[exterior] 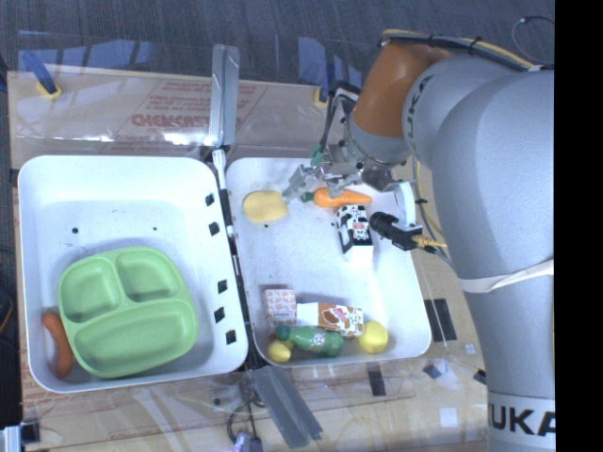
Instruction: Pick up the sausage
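sausage [57,343] lies in the left bin [113,182], at its near left corner, touching the left edge of the green divided plate [127,311]. end effector [316,179] hangs over the far part of the right bin [311,252], between a yellow lump [265,205] and an orange carrot [341,197]; how far open it is, cannot tell.

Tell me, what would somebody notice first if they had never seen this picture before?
Probably the big grey robot arm with its orange band, reaching in from the right over the far end of the right bin. Next, the bright green divided tray in the left bin, with a reddish sausage lying beside its left edge. A cluster of small toy foods sits at the near end of the right bin.
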Controlling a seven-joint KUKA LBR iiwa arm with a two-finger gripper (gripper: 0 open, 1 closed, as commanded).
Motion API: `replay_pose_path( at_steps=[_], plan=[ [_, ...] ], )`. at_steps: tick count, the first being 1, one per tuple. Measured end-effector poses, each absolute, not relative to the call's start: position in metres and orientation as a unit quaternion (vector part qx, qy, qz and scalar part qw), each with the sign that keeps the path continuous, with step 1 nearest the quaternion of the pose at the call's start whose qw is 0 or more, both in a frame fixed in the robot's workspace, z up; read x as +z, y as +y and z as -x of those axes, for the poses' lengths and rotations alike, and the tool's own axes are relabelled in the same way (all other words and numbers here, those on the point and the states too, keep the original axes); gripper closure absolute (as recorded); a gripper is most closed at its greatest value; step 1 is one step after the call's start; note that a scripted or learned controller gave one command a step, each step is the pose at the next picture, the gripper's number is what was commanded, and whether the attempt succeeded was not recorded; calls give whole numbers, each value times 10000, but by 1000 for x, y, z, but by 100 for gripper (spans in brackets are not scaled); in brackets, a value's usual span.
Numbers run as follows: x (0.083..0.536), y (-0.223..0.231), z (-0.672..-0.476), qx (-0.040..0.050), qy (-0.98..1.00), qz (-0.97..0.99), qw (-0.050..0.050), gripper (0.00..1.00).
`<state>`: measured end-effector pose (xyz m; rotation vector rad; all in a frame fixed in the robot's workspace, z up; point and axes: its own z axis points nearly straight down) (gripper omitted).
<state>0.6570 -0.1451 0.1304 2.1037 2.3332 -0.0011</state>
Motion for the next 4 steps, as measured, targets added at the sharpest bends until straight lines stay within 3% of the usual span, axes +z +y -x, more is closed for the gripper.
replay_pose_path(
  at_steps=[1,2,3,4],
  plan=[
    [92,-96,-657,-8,7771,-6293,-12,0],
    [92,-96,-657,-8,7771,-6294,-10,0],
    [170,-125,-658,1,7771,-6294,6,0],
    [91,-95,-656,-9,8026,-5965,-13,0]
  ],
)
